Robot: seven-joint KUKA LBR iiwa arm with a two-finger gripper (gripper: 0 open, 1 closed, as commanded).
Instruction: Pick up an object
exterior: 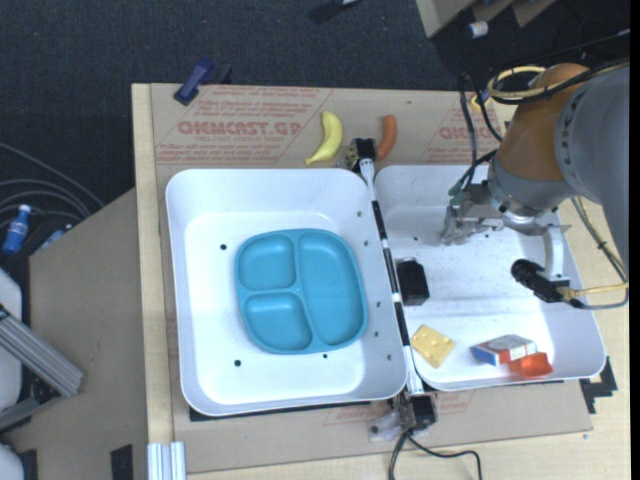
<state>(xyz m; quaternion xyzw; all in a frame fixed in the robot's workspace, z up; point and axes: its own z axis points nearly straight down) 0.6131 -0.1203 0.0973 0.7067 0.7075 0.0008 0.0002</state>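
The black block (411,280) lies flat in the right bin (480,303), tight against the wall that this bin shares with the left bin (200,268). It is the nearest loose thing to my claw (465,223). The claw sits up and to the right of the block, well apart from it, over bare white bin floor. I cannot tell whether my claw is apart or together. From this slant I also cannot tell whether it touches the floor.

Below the block, toward the front rim, lies a yellow wedge (432,345) with small holes in its face, near the block but not touching it. Further right of the block, along that same front rim, a red, white and blue box (505,348) lies on its side. A small orange piece (531,365) is pressed against the box's right end.

To the left of the block, across the shared wall, a blue divided plate (300,290) rests in the middle of the left bin. Beyond the block, out on the desk (240,128) behind both bins, a banana (326,138) and an orange stick (386,136) lie close together. Far up and left of the block, a dark blue thing (195,83) sits at the desk's back corner.
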